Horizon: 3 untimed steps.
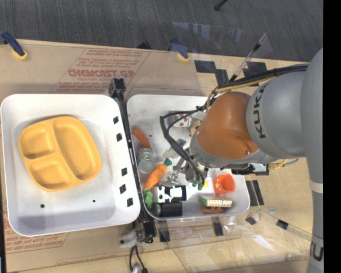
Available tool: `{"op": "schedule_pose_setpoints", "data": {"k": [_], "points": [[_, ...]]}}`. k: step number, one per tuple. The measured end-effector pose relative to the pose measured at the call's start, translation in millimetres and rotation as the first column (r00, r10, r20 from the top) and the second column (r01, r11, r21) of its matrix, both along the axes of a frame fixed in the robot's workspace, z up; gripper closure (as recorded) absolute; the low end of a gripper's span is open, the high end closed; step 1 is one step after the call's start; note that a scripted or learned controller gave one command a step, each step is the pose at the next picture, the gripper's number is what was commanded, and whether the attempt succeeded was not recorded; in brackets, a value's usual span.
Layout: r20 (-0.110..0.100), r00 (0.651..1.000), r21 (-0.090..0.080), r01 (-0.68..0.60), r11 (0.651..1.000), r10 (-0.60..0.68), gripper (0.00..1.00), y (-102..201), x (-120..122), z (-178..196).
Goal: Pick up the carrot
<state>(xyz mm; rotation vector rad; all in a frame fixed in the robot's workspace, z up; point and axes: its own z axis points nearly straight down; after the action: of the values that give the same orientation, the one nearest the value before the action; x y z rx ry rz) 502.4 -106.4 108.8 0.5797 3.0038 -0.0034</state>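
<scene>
Carrot (154, 176) lies in the right bin (137, 110), near its left wall, tilted, with the green end low. The bench is covered with brown cardboard (91, 67) bearing red print, held by blue clamps (14, 45); beyond it is dark grey floor. Left of the carrot, the left bin (11, 198) holds a yellow divided tray (59, 151). Just right of the carrot hangs the gripper (184, 172); whether it is spread or pressed together, one cannot tell. An orange cup (224, 183) stands further right.
</scene>
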Motion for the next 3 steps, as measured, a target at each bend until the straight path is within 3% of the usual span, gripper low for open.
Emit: {"op": "schedule_pose_setpoints", "data": {"k": [1,2,3], "points": [[-0.074,0.945,0.016,0.32,0.947,-0.319,0.0,7.4,23.3,-15.7],[-0.034,0.983,0.014,0.179,0.984,-0.178,0.0,-62.2,6.6,-6.8],[-0.071,0.953,0.009,0.297,0.955,-0.296,0.0,3.5,41.9,-14.5]]}}
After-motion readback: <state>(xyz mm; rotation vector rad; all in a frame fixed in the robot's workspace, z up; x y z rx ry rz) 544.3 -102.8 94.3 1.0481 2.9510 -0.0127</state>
